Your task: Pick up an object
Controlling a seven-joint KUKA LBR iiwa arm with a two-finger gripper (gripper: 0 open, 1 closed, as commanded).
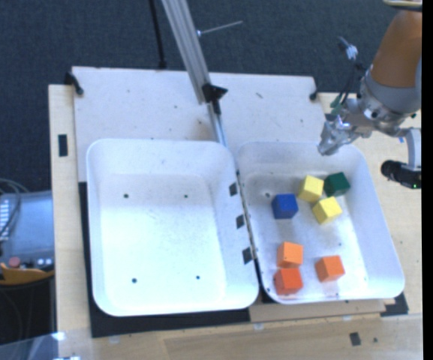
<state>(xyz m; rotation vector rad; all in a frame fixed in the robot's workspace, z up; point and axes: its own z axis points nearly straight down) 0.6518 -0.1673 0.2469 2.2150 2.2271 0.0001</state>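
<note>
While jaws hover, green cube abuts yellow cube.

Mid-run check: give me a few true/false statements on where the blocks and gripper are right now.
1. All the blocks lie in the right bin. True.
2. The gripper hangs over the bin's far edge, apart from every block. True.
3. The blue block touches the green block. False: they sit apart, with a yellow block between them.
4. There are three orange blocks, all in the near half of the bin. True.
5. The gripper holds a yellow block. False: both yellow blocks rest on the bin floor.
</note>
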